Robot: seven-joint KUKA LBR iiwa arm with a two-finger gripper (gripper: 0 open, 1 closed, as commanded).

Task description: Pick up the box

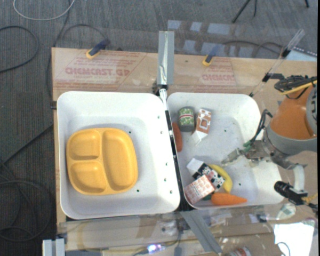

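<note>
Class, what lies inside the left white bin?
Inside the left bin lies a yellow divided plate, its three compartments bare. Whatever is beneath the plate is covered.

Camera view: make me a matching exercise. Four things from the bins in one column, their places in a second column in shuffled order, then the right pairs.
Things
1. yellow divided plate
2. carrot
3. banana
4. green packet

Places
A. near front edge of the right bin
B. near back edge of the right bin
C. in the left bin
D. just behind the carrot, right bin

Pairs: 1-C, 2-A, 3-D, 4-B
</note>
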